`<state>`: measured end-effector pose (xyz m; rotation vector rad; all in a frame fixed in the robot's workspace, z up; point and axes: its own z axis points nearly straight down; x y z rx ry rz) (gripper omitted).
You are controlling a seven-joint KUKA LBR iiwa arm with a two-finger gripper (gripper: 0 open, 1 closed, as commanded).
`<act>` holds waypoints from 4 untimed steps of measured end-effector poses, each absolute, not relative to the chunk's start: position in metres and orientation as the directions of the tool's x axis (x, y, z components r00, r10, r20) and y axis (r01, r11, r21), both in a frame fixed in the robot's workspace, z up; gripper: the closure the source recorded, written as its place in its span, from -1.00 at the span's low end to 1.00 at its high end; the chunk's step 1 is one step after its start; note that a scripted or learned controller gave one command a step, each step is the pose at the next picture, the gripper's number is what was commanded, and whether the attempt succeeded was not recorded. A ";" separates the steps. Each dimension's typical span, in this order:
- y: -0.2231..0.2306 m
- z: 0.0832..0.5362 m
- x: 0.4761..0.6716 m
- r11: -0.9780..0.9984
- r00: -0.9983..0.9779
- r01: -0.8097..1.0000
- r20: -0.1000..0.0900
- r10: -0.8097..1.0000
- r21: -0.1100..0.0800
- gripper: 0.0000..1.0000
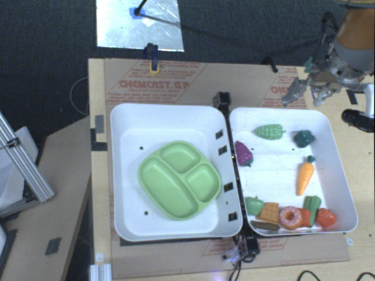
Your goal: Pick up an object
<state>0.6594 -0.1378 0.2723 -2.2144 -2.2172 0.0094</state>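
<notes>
Lying loose in the right bin (pixel 338 157) are small plastic toy foods: a bumpy green corn cob (pixel 269 132) and a dark green broccoli (pixel 303 137) at the far end, a purple eggplant (pixel 243 153) against the left wall, and a smooth orange carrot (pixel 304 177) in the middle. At the near wall a pile crowds together, partly overlapping and hard to separate: a green pepper (pixel 254 204), a ridged tan waffle (pixel 269 212), a pink-iced doughnut (pixel 290 216), a green pod (pixel 312 204) and a red tomato (pixel 326 218). In the left bin (pixel 126 157) sits a glossy pale green plate (pixel 179 180) with three rounded compartments. Both bins are matte white with rounded corners, on a tabletop (pixel 176 81) covered with printed brown cardboard. The claw (pixel 306 91) hangs beyond the right bin's far right corner, its two prongs spread apart with nothing between them. The arm (pixel 354 34) above it is cut off at the upper right edge.
</notes>
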 end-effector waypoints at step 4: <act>-0.135 0.139 0.670 0.005 -0.005 1.000 0.000 1.000 0.001 -1.00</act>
